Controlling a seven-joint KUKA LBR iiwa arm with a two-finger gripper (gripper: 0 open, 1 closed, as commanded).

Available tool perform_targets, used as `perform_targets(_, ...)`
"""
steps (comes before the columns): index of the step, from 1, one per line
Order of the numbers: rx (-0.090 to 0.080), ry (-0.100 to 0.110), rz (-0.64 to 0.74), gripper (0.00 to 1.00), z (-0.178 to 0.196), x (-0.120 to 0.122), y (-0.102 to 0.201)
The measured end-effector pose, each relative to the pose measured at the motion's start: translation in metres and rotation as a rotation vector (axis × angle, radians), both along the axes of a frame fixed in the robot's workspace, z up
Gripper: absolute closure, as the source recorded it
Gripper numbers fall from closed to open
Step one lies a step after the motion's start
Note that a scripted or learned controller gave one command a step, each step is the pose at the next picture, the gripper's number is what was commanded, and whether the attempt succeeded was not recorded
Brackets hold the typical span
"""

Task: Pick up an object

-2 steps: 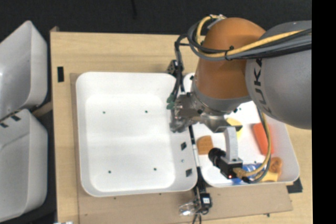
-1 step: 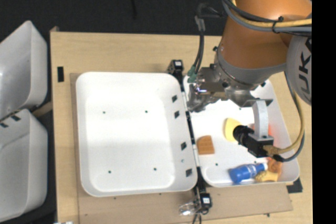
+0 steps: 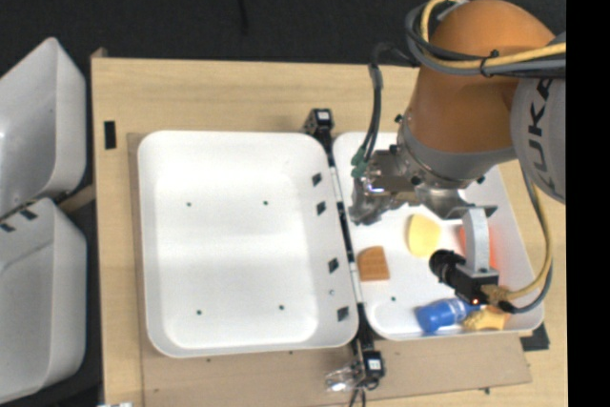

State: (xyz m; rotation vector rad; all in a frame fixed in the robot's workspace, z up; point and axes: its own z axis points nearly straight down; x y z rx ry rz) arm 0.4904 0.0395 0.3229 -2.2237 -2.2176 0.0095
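My jaws' [image 3: 367, 197] state I couldn't tell; hovering above the brown block [image 3: 373, 263], I needed to descend squarely over it.

The end effector [image 3: 367, 195] hung over the right bin [image 3: 381, 319], close to that bin's left wall, under the arm's orange band [image 3: 477, 81]. Just right of it lay a pale yellow object [image 3: 422, 234], below it a brown block [image 3: 373, 264], farther down-right a blue object [image 3: 437, 316]. The left bin [image 3: 238, 243] lay across the divider on the wooden counter [image 3: 114, 205].
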Motion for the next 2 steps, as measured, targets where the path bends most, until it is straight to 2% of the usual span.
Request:
perform_targets(1,0.003,-0.019,0.005,1.0,0.143,0.001,-0.002)
perform_targets(2,0.003,-0.003,0.011,1.0,0.136,0.013,0.071)
